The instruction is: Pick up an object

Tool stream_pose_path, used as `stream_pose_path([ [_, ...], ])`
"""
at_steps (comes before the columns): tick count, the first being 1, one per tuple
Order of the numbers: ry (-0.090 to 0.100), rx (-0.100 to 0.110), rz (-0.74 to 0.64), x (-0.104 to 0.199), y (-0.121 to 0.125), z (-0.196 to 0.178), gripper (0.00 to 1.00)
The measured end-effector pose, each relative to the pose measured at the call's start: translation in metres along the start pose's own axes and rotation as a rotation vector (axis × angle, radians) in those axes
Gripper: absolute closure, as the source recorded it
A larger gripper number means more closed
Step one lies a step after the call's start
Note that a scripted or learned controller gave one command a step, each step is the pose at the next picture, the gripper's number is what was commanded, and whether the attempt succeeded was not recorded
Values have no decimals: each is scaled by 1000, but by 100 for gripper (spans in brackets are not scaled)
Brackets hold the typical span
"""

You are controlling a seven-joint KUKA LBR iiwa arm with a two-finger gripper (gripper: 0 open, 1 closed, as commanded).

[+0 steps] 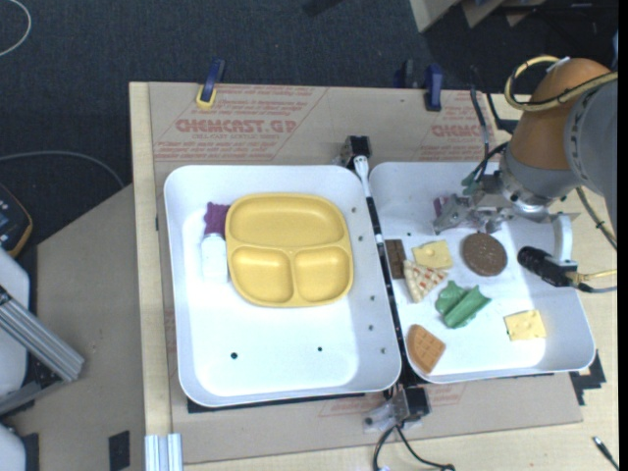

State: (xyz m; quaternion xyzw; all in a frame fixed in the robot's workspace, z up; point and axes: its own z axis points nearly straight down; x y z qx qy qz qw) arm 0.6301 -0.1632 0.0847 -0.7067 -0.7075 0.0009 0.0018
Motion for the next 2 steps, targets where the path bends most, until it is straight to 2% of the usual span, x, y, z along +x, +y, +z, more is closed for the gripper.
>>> stream_pose_path([
  [1, -1, -2, 0, 0, 0, -11, 100],
  [2, -4, -13, 0, 1, 6, -75, 100],
])
